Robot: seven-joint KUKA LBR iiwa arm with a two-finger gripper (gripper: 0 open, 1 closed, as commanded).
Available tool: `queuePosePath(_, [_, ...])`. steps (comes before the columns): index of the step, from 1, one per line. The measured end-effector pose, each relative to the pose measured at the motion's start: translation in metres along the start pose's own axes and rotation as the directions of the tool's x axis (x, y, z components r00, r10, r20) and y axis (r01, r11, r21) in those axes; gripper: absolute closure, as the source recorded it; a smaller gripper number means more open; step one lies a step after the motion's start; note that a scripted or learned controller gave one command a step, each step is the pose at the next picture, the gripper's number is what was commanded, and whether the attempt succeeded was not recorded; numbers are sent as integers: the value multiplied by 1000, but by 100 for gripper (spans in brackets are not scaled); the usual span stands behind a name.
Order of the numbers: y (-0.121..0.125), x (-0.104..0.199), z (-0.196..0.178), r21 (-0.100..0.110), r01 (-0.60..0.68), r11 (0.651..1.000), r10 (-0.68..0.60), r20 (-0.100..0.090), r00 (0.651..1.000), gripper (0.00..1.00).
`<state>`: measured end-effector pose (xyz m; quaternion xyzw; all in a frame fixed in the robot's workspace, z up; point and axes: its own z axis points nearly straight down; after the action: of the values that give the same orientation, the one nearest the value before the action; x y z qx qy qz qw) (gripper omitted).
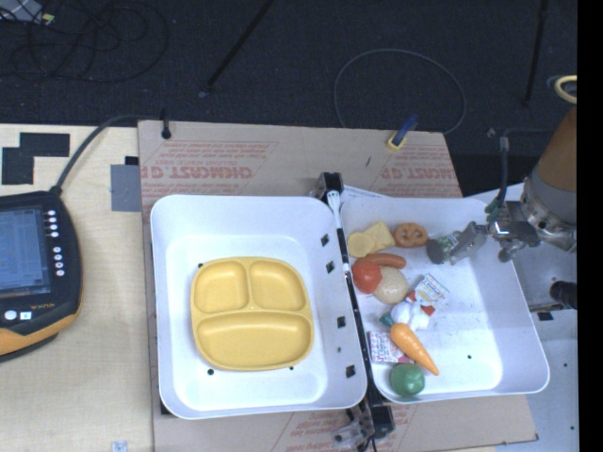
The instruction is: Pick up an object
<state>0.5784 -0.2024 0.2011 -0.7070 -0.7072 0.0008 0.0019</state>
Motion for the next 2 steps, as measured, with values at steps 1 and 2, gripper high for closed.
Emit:
queuePosePath(1, [-85, 61, 117, -1, -4, 1000, 4, -1, 1000, 0])
queuePosePath(2, [-22, 83, 113, -4, 3, 1000, -3, 3, 1000, 0])
